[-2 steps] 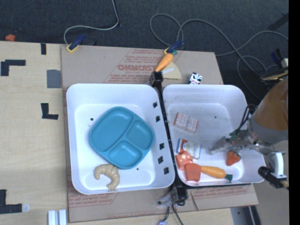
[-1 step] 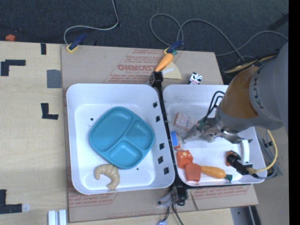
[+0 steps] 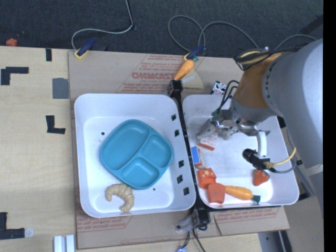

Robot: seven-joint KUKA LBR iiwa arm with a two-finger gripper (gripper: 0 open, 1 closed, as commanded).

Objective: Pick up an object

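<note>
Nearest me, at 7 o'clock in the left bin (image 3: 84, 109), lies a tan toy croissant (image 3: 120, 196); along the near edge of the right bin (image 3: 231, 164), from 7 to 5 o'clock, sit an orange block (image 3: 215, 193), a toy carrot (image 3: 239, 192) touching it, and a red strawberry (image 3: 260, 178) a little apart; a red-orange block (image 3: 205, 176) rests just behind the orange one; a blue divided plate (image 3: 136, 152) sits at the middle of the left bin; a small blue strip (image 3: 195, 156) lies at 9 o'clock in the right bin; further back, the gripper (image 3: 226, 125) hangs over that bin's 11 o'clock area, with a clear packet (image 3: 208, 140) just beside it at its 8 o'clock; I cannot tell whether the gripper is released or clenched; beyond the bins, at 12 o'clock, a second carrot (image 3: 184, 69) lies on the cardboard.
</note>
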